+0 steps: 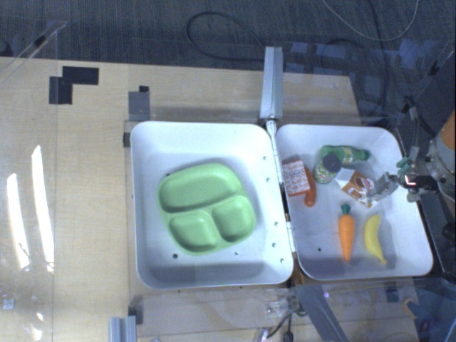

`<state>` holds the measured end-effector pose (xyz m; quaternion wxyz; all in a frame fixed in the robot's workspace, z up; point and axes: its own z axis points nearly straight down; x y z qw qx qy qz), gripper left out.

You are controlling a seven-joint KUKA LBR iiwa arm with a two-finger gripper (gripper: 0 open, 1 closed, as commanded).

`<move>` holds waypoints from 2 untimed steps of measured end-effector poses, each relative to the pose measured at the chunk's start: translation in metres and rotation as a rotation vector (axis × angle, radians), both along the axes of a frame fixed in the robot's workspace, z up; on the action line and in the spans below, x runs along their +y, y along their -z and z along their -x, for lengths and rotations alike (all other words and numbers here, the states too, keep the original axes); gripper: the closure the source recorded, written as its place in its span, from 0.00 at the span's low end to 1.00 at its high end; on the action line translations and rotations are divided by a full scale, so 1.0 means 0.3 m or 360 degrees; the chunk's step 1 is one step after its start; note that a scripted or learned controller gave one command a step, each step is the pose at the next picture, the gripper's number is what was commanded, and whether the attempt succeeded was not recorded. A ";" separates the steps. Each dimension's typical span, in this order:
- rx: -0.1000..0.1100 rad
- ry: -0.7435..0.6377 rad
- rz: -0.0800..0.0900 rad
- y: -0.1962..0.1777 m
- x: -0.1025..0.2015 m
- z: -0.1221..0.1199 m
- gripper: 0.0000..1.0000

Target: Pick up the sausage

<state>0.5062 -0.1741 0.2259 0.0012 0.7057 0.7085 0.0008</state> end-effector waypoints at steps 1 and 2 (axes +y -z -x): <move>0.0001 0.0197 -0.0002 0.147 0.228 -0.079 0.00; -0.0001 -0.0022 -0.0001 0.137 0.407 -0.187 0.00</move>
